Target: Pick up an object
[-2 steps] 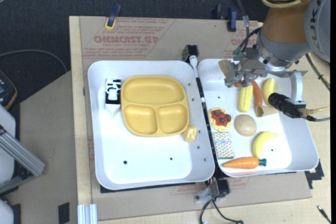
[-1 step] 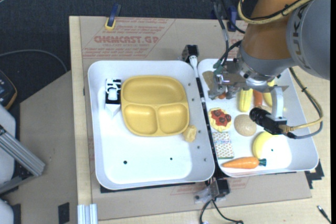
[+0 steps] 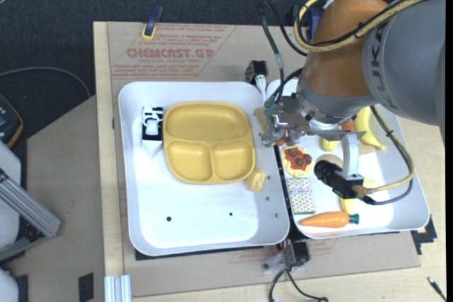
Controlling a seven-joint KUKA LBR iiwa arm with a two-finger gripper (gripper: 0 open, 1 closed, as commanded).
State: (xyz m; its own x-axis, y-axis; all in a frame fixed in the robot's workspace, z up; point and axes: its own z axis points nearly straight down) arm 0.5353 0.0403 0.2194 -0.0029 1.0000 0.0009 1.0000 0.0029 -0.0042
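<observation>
left bin (image 3: pixel 205 223) front: bare floor | back: yellow tray (image 3: pixel 210 140) blocks | right bin (image 3: pixel 396 203): crowded, arm (image 3: pixel 396 60) overhead, gaps apparently slim

You see a smooth, faintly sheened plastic yellow plate (image 3: pixel 209 141), a glossy white plastic bin (image 3: pixel 205 217), a matt brown paper-faced board (image 3: pixel 112 56) and a shiny plastic carrot (image 3: pixel 324 220).

Plate (image 3: pixel 209 141) in L bin (image 3: pixel 212 226), carrot (image 3: pixel 325 221) at front of R bin (image 3: pixel 393 212)

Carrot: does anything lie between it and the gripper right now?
Yes. Between the gripper and the carrot lie a pizza-like toy and a patterned packet, both in the right bin.
</observation>
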